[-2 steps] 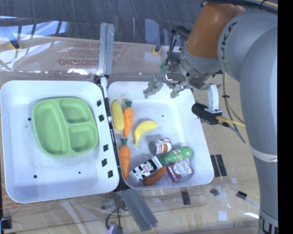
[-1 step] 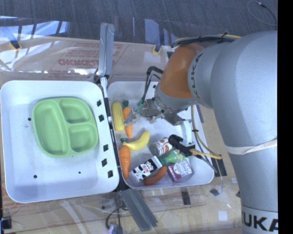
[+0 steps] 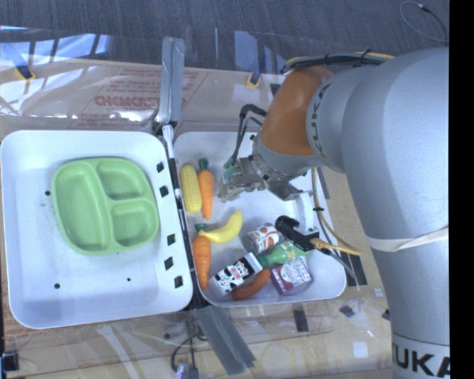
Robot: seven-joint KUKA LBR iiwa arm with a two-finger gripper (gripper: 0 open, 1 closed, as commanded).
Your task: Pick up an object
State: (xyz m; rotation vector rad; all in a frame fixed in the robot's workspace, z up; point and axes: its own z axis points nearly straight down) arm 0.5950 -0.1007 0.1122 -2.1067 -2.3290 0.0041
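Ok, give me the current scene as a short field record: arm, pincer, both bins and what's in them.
arm: reaches in from the right, over the right bin
pincer: low over the right bin's upper part, beside the upper carrot
left bin: green divided plate
right bin contents: corn cob, banana, lower carrot, cow-print carton, sausage, other small packets
held object: none seen
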